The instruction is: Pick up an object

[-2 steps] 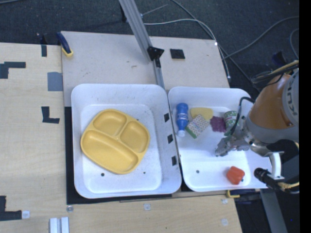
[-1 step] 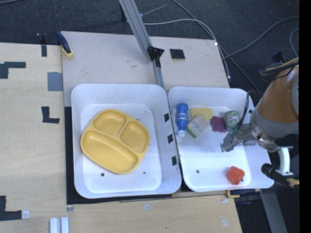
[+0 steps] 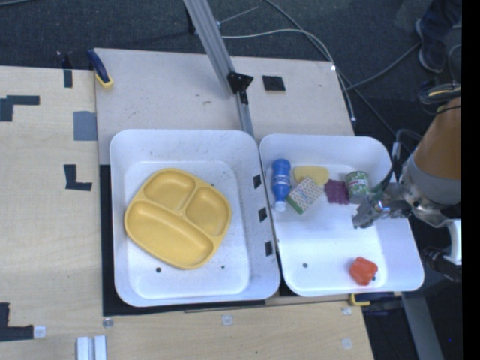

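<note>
The right bin (image 3: 322, 272) holds a blue bottle (image 3: 280, 182), a yellow piece (image 3: 310, 175), a speckled green-and-pink block (image 3: 304, 195), a purple object (image 3: 336, 192), a green can (image 3: 357, 183) and, apart near the front, an orange-red object (image 3: 363, 270). My gripper (image 3: 367, 214) hangs over the right side of this bin, just in front of the green can and right of the purple object. I see nothing between its fingers.
The left bin (image 3: 124, 152) carries a yellow divided plate (image 3: 178, 217). A metal pole (image 3: 214, 40) rises from behind the bins. Cables cross the dark floor at the back. A blue-and-yellow tool (image 3: 100, 69) lies at the bench's back left.
</note>
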Robot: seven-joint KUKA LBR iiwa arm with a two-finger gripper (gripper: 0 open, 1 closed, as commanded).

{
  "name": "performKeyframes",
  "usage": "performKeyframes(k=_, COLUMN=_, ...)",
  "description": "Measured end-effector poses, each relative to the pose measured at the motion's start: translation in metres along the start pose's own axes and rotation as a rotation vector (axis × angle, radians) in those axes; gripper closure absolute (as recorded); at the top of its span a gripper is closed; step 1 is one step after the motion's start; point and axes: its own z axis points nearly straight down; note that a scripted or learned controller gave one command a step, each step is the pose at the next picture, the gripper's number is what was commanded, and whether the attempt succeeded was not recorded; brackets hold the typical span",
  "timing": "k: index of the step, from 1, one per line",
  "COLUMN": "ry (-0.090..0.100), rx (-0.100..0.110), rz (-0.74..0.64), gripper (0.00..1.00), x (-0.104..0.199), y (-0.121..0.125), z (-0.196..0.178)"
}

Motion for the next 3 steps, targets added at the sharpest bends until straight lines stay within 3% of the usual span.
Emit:
performKeyframes(k=1, ry=-0.001, rx=-0.002, rz=-0.001, gripper=1.0, x=-0.003, y=0.003, z=-0.06)
performKeyframes(k=2, ry=0.001, rx=0.003, rz=-0.006, gripper=1.0, x=0.054, y=0.029, z=-0.051)
performKeyframes(k=3, ry=0.002, rx=0.003, rz=-0.006, gripper=1.0, x=0.105, y=0.04, z=-0.053)
